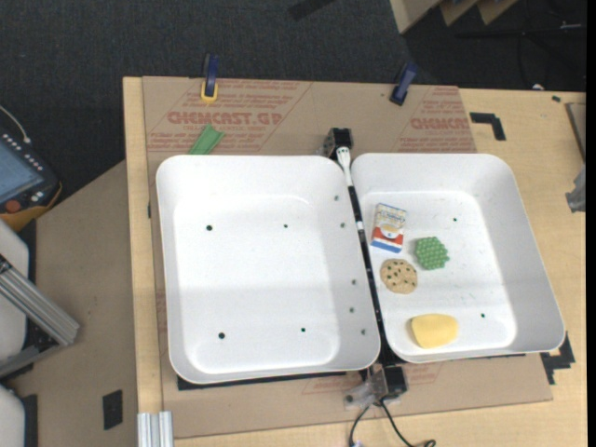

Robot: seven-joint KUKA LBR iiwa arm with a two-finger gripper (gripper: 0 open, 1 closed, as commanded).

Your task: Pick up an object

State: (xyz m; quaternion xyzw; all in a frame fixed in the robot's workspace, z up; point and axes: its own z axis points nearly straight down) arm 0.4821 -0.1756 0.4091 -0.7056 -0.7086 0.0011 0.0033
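How far the tool is open, or what it holds, I cannot tell. The right bin (527, 214) holds a small carton (389, 228), a green ball (430, 252), a cookie (399, 275) and a yellow piece (434, 330), all lying near its left side.

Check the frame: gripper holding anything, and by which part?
Cannot be told from this frame. The carton, green piece, cookie and yellow piece all lie in the right bin.

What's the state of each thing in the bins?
carton: lying flat, right bin, near the divider
green ball: resting right of the carton, apart from it
cookie: flat, just below the carton
yellow piece: resting near the front wall
right bin: holds all four
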